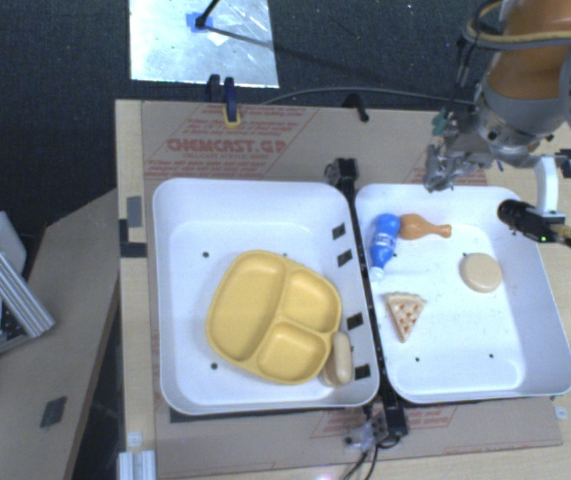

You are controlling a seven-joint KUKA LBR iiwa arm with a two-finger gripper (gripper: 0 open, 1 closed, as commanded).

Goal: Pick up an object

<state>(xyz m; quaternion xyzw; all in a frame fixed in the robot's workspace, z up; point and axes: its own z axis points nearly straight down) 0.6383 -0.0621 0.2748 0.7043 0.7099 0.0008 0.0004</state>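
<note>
**A:** Start at the left. What can you make out?

**B:** The left bin (180, 268) holds a yellow divided tray (273, 315) with three compartments. At the tray's lower right corner a pale bread roll (340, 358) leans against it, partly tucked under the tray's edge, so its full shape is hard to read.

**A:** And across the divider?

**B:** In the right bin (525, 368) a blue bottle (382, 241) lies right along the bin's left wall; its lower end blurs into the rim. Just beside it, touching or nearly touching its top, is a toy chicken drumstick (425, 229), pointing right. Below those sits a pizza slice (404, 314), apart from the rest. Further right is a round beige cookie (482, 272), on its own near the right wall.

**A:** Where is the arm?

**B:** It comes in from the upper right, its orange band cut off by the frame's top edge. The gripper (443, 176) hangs over the right bin's back rim, above and behind the drumstick, apart from every object.

**A:** Fingers spread or pressed together?

**B:** I cannot tell. The tip is a dark, blurred cluster of metal and cable. Nothing is visible between the fingers.
</note>
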